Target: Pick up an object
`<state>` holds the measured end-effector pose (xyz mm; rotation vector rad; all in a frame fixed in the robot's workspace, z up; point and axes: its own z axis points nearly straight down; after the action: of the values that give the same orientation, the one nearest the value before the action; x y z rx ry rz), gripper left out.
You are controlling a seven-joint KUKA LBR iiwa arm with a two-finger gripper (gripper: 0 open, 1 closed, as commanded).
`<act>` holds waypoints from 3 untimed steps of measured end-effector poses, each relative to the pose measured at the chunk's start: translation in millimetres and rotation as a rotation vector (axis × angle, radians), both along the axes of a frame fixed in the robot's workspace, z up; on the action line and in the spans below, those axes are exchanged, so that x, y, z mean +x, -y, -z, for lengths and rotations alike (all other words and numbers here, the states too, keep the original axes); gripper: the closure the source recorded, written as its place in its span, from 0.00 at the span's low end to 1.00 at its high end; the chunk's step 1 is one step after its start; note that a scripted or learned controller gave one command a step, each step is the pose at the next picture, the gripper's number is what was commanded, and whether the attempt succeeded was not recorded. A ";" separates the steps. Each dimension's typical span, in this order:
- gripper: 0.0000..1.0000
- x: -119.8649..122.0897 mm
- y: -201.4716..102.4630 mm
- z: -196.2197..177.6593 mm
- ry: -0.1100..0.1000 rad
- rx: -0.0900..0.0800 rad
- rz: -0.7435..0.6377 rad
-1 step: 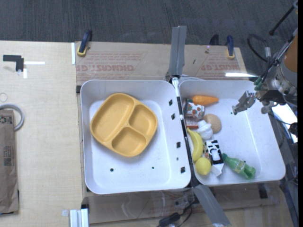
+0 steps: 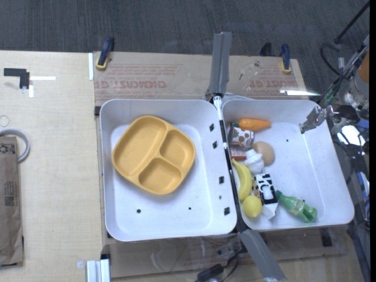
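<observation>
Dark grey carpet runs behind a light wooden worktop [image 2: 53, 157]; cardboard sheet [image 2: 176, 78] lies under the two white bins, pinned by blue-and-yellow clamps [image 2: 104, 53] at its back edge.

Left bin [image 2: 117, 216] holds a yellow three-compartment plate [image 2: 154, 154], sitting flat, toward the bin's back-left.

Right bin [image 2: 317, 175] has all its objects bunched along the left wall:
- carrot [image 2: 254, 124] at the back
- small printed cup [image 2: 241, 136] just in front of it, on its side
- tan round object [image 2: 265, 153], looks like a potato or egg, beside a white crumpled item [image 2: 254, 160]
- banana [image 2: 242, 180] along the divider, lemon [image 2: 252, 206] at its front end, touching
- black-and-white packet [image 2: 267, 190] just right of the banana
- green bottle [image 2: 297, 208] lying on its side, front of the bin, near the packet

Right half of that bin is bare.

Gripper [image 2: 310, 122] sits at the right bin's back-right corner, above the rim, well apart from the object cluster. Nothing between the jaws. Can't tell whether they're open or closed: too small and cluttered by cables there.

Brown paper bag [image 2: 9, 198] lies at the worktop's left edge.
</observation>
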<state>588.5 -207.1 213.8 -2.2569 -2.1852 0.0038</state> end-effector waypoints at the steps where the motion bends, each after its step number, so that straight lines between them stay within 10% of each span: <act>1: 0.00 18.7 2.5 116.4 -0.004 0.009 -0.005; 2: 1.00 19.5 4.5 105.9 0.000 0.004 -0.003; 3: 1.00 55.5 1.1 121.4 0.004 0.000 -0.230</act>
<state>644.0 -208.2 92.4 -1.9931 -2.4324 0.0000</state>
